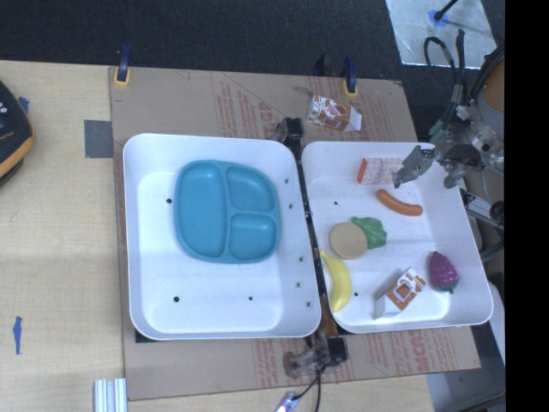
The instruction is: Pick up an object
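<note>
Gripper (431, 168) hovering over the far edge of the right bin (463, 316), fingers apart, nothing between them; one fingertip just above the small orange-and-white carton (375, 171), the other toward the bin's far right corner. Nearest candidate: sausage (400, 202), lying flat on the bin floor just nearside of the fingers, long axis roughly parallel to the far edge. Judged light, probably a hollow plastic toy: stiff, smooth, rounded, so liable to roll or squirt out of a pinch. Best hold across the short axis at mid-length, fingers straddling it. Carton judged light with flat faces, easier to clamp across the narrow sides. Other options in same bin: round tan biscuit (348, 240) touching green leafy piece (371, 230) near centre; banana (338, 281) against the left wall, awkward for finger clearance; second carton (401, 292) and purple grape bunch (443, 270) toward the near edge. Left bin (146, 307) carrying blue divided plate (227, 210): wide, flat, poor target.
</note>
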Tool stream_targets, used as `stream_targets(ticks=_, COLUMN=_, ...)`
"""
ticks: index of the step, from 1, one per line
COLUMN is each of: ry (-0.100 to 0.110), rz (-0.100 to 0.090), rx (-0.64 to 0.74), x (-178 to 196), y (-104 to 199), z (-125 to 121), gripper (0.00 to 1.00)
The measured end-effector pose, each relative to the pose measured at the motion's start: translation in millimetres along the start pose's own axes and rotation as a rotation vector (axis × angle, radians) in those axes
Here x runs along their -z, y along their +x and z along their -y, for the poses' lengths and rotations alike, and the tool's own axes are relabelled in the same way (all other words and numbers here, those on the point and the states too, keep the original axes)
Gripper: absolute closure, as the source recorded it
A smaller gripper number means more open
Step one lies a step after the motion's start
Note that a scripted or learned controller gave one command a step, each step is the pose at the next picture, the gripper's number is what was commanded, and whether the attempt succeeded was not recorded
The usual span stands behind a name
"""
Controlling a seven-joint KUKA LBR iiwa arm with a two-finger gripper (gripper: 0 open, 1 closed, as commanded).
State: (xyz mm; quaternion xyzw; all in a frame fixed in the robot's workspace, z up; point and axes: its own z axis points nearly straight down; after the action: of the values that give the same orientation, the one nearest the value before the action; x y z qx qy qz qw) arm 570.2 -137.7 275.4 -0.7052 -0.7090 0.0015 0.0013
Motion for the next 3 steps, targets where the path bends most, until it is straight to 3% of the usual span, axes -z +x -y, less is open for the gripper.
stream_targets(ticks=1, ry=0.001, rz=0.002, rx=-0.001, x=-91, y=-63, z=-54, gripper=0.00)
stream_targets(ticks=2, ry=0.002, rz=0.000, rx=0.000, x=-185, y=-36, z=-47, gripper=0.00)
stream_targets(ticks=3, ry=0.001, rz=0.002, rx=0.003, x=-173, y=-37, z=-47, gripper=1.00)
